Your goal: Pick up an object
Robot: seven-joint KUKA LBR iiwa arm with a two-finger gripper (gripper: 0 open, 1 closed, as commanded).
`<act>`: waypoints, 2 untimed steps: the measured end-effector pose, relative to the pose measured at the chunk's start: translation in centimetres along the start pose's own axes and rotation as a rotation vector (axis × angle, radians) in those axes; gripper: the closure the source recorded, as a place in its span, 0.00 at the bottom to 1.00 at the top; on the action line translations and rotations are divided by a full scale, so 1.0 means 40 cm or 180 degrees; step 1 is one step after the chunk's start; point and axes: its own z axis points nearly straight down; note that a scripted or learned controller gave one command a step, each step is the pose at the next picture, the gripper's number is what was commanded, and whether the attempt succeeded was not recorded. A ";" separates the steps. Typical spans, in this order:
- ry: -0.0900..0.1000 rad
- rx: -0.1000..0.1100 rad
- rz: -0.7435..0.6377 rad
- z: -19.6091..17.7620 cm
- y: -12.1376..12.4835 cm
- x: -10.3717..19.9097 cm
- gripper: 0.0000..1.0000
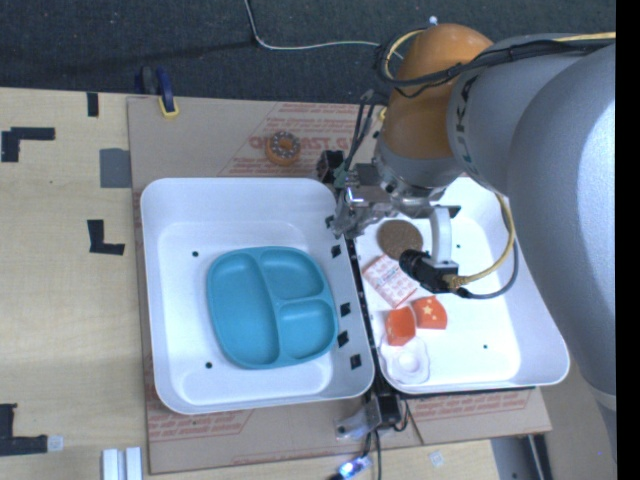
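We are hovering the gripper [400,230] low over the right bin [520,358], just above a brown disc [400,236]; we cannot tell its state. We are risking a miss or clipping the bins' shared wall. A patterned packet [390,280], orange pieces [415,318] and a white cup [408,363] are crowding nearby; a blue tray [270,303] is lying in the left bin [170,218].

A bulky grey arm [560,158] carries an orange band [435,88] and black cables [375,98].

Robot lab: taped bench [60,268], white bins [170,228], loose cable [300,43].
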 end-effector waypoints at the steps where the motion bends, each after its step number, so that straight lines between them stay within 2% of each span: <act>1: 0.0006 -0.0006 -0.0009 -0.031 0.050 0.118 1.00; 2: 0.0001 0.0000 0.0002 -0.029 0.047 0.111 0.00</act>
